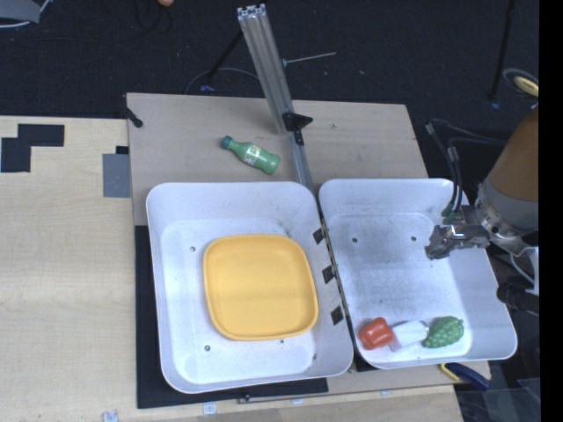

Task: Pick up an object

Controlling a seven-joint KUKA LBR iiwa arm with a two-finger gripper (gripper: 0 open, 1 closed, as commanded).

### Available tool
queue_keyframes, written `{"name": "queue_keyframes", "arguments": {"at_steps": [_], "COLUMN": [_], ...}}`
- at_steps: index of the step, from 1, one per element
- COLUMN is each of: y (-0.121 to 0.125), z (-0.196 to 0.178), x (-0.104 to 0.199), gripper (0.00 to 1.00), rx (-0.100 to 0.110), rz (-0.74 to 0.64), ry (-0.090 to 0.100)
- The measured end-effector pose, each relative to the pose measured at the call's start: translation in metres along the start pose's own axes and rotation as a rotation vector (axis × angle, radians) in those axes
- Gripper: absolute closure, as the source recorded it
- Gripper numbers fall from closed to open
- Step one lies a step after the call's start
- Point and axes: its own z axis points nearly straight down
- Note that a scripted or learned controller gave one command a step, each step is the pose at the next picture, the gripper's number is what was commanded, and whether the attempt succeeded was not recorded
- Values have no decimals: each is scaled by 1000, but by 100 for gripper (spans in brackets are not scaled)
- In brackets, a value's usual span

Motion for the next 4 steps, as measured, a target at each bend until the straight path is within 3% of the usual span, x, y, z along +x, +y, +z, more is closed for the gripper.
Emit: {"name": "queue_keyframes", "arguments": {"at_steps": [1,4], "y": [3,24], "z": [-49,-64], "x": [-10,137], "gripper": [100,100], "rx": [0,4], "rz": [0,-4], "ry": [0,1]}}
